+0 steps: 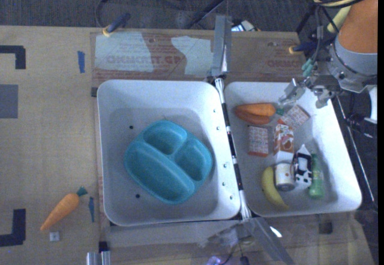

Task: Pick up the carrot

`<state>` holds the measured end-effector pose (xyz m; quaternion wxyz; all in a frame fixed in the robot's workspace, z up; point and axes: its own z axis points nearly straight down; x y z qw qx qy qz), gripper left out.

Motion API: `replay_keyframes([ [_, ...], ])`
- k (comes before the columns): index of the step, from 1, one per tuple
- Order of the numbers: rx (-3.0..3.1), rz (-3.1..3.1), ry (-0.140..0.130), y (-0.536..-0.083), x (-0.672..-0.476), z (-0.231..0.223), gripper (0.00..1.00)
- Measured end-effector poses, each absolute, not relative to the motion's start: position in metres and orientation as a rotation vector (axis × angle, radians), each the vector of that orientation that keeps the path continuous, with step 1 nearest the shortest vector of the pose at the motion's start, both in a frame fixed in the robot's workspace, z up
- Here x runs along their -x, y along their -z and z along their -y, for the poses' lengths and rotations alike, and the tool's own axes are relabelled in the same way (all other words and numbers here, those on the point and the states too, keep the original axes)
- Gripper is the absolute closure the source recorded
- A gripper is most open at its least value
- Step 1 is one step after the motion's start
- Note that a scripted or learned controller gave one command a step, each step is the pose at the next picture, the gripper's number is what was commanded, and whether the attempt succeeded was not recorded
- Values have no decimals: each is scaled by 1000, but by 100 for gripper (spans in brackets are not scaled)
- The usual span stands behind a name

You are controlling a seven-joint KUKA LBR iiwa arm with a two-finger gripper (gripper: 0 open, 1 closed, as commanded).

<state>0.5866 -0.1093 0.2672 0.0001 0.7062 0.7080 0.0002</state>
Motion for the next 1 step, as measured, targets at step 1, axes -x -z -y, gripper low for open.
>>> replay_keyframes([
  [1, -2230, -2214, 0, -120, -628, 97, 0],
])
